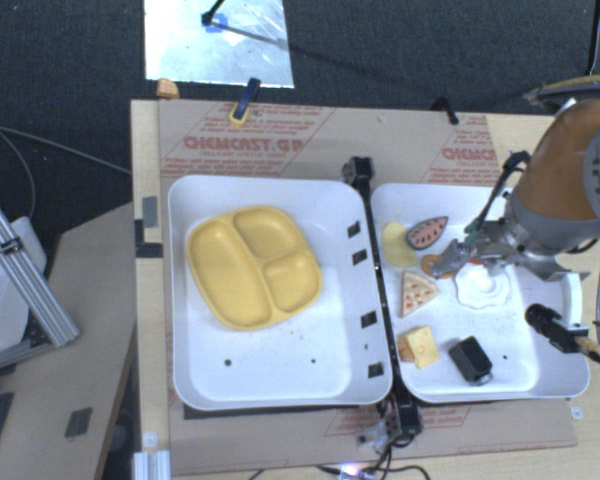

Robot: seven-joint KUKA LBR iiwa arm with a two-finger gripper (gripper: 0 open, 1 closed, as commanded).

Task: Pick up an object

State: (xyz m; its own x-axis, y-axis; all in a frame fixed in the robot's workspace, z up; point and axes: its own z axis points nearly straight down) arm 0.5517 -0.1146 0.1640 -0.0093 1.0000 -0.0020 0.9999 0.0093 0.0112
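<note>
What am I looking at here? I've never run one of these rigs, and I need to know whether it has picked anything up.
One camera looks down at a slant on two white bins. The grey and orange arm reaches in from the right. Its gripper hangs over the right bin, which holds toy food: a watermelon slice, a pizza slice, a cracker, a fried egg and a black block. The left bin holds a yellow divided tray. I cannot tell whether anything is held.

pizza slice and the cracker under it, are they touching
Apart. The camera view shows a strip of white bin floor between the pizza slice and the cracker.
</note>
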